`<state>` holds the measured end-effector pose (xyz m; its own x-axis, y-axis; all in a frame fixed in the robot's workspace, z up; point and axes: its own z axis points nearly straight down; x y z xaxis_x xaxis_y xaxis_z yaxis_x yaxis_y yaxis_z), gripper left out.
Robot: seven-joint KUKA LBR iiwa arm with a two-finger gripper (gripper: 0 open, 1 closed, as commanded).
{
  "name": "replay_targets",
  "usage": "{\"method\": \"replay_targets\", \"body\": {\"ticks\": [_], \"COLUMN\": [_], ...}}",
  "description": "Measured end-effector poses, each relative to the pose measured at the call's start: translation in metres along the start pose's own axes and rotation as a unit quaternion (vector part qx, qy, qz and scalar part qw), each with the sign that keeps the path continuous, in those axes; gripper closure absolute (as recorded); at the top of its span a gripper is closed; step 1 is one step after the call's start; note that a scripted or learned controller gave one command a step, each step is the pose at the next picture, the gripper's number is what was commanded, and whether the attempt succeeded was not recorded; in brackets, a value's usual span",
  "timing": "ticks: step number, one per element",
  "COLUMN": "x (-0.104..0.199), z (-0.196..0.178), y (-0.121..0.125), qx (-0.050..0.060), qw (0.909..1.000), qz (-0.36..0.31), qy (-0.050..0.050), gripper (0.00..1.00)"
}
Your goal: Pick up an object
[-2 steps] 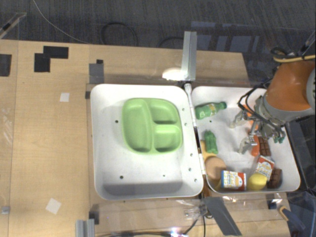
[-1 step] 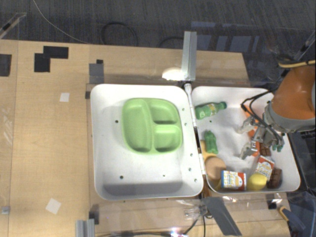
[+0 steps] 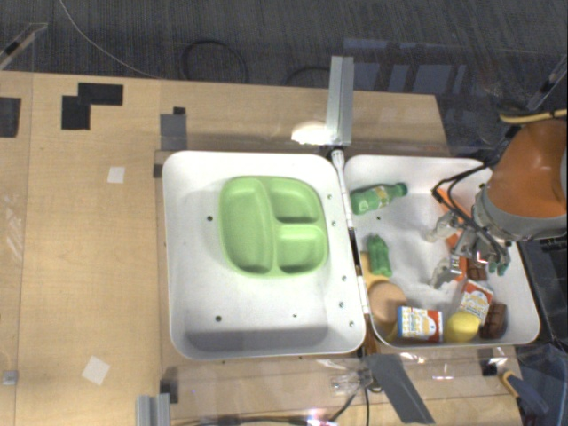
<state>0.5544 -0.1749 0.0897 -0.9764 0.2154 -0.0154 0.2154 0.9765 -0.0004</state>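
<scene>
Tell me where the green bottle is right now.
The green bottle lies on its side in the right bin, near its top-left corner, just right of the divider between the bins and above a smaller green object.

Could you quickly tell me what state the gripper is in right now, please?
Two-finger gripper: over the right white bin; open or shut cannot be told.

grey arm with orange band (image 3: 532, 180) cut off at 3 o'clock edge; its wrist hides part of the right white bin (image 3: 404, 165); small brown item (image 3: 494, 319) unidentifiable.
</scene>
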Motion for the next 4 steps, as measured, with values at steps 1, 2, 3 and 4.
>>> {"method": "replay_targets", "body": {"ticks": [1, 2, 3, 4], "x": [-0.088, -0.092, -0.091, -0.073], "z": [0.003, -0.012, -0.012, 0.003], "y": [0.008, 0.010, 0.010, -0.005], "qx": [-0.001, -0.001, -0.001, 0.000], "qw": [0.9999, 1.0000, 1.0000, 0.9996], "qz": [0.011, 0.008, 0.008, 0.028], "qy": [0.001, -0.005, -0.004, 0.002], "gripper": [0.00, 1.00, 0.00, 0.00]}}
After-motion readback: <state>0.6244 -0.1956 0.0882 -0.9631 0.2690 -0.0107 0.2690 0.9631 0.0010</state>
